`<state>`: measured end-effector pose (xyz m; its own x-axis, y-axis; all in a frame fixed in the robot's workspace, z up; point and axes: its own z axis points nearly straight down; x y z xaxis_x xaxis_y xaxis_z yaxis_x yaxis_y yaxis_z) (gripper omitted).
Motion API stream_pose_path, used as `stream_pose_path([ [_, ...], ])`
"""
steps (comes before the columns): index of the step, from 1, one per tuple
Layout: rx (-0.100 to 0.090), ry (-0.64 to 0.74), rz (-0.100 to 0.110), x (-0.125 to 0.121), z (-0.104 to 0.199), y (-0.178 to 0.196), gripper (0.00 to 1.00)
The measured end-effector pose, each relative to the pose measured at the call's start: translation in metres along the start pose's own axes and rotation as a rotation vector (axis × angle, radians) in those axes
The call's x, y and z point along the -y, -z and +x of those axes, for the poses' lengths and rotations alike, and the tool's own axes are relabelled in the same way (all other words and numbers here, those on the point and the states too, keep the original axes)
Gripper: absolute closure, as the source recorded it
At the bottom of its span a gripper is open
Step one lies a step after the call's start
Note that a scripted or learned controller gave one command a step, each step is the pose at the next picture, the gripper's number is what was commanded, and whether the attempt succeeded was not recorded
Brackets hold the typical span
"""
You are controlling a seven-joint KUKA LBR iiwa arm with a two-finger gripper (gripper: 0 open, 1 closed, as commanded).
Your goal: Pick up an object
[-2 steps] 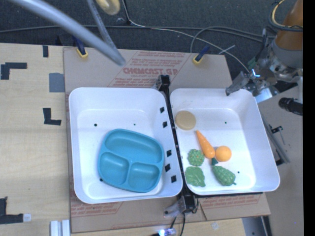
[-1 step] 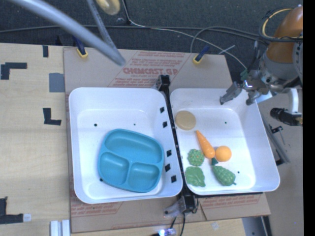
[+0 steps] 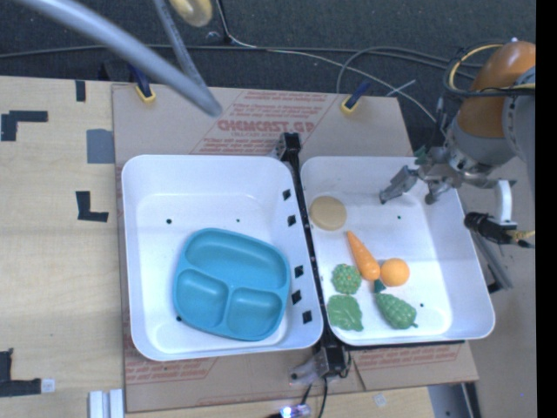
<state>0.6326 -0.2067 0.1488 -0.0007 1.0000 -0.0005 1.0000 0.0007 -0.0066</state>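
In the right bin [image 3: 452, 259] lie a tan round cookie [image 3: 328, 212], an orange carrot [image 3: 362, 254], an orange ball [image 3: 394, 272], and three green vegetable pieces [image 3: 346, 279] [image 3: 345, 313] [image 3: 396, 311]. My gripper [image 3: 409, 189] hangs over the bin's far right part, well right of the cookie and above the carrot's end. Its two grey fingers [image 3: 393, 187] are spread apart with nothing between them. The grey arm with its orange band [image 3: 507, 64] rises at the right edge.
The left bin [image 3: 148, 233] holds a blue divided tray [image 3: 231, 283]. A black divider [image 3: 298, 233] runs between the bins. Cables [image 3: 374, 64] trail behind the bins, and a grey pole [image 3: 104, 33] crosses the top left.
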Motion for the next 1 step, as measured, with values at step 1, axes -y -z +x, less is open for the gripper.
stream_pose_path([
  [1, 0.001, 0.002, -0.002, 0.0022, 0.0064, -0.0628, 0.0],
])
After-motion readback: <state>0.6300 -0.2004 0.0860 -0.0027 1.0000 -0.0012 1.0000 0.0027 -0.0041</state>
